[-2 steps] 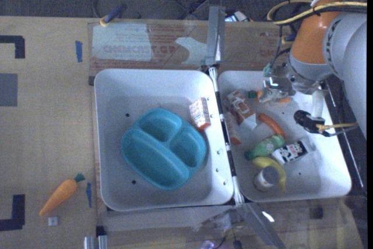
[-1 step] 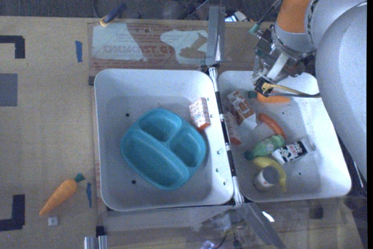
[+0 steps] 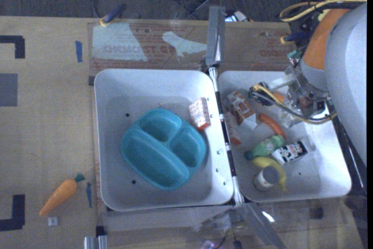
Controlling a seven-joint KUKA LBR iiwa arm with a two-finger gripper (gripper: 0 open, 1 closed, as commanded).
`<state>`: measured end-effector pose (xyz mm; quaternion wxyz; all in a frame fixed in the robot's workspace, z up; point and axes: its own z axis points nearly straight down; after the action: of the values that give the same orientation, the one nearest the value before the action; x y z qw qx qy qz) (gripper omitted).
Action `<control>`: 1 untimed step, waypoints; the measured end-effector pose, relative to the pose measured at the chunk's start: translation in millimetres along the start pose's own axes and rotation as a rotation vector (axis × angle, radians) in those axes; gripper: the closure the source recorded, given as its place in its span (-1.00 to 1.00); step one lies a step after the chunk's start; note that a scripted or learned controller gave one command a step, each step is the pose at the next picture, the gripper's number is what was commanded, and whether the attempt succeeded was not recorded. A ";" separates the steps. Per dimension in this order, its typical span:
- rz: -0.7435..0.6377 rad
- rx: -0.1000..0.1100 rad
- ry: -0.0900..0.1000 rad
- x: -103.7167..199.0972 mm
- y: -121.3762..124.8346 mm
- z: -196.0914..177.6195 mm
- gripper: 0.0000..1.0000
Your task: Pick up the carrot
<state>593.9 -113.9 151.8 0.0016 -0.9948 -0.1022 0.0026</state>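
An orange carrot (image 3: 270,123) lies slanted in the middle of the right bin (image 3: 326,178), between a small carton and a green bottle. My gripper (image 3: 293,103) hangs over the bin's upper right part, just right of and above that carrot's upper end, with cables around it. A second carrot (image 3: 59,196), orange with a green top, lies outside the bins on the bench at the lower left.
The right bin also holds a brown-and-white carton (image 3: 240,109), a green bottle (image 3: 265,147), a yellow banana (image 3: 274,167), a can (image 3: 264,179) and a black-and-white pack (image 3: 291,151). In the left bin (image 3: 116,96) sit a teal divided plate (image 3: 164,148) and a small carton (image 3: 200,113).
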 end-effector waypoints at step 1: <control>-0.001 0.000 0.001 -36.9 -67.1 -51.2 1.00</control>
<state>544.4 -55.8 203.3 0.0019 -0.9947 -0.1028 0.0019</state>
